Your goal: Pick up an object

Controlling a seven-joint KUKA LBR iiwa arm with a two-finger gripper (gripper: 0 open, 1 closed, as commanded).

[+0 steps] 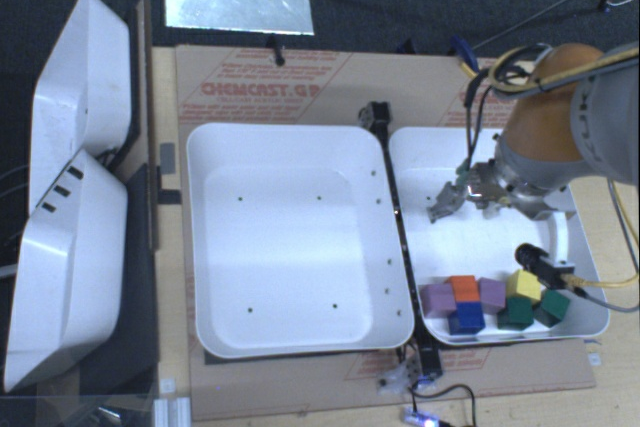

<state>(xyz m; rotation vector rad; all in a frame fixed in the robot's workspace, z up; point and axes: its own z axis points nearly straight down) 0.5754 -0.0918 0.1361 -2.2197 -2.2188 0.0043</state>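
Several small blocks lie in a cluster along the near edge of the right bin (432,250): a purple block (437,298), an orange block (464,287), a blue block (466,318), a second purple block (492,293), a yellow block (524,284) and two green blocks (516,314). My gripper (447,202) hangs over the middle of the right bin, farther back than the blocks and apart from them. No block is at its tip.
The left bin (290,245) lies beside the right one, with a black divider strip (398,215) between them. Cables (600,285) trail off the arm at the right. Two white lids (70,185) lean at the far left.
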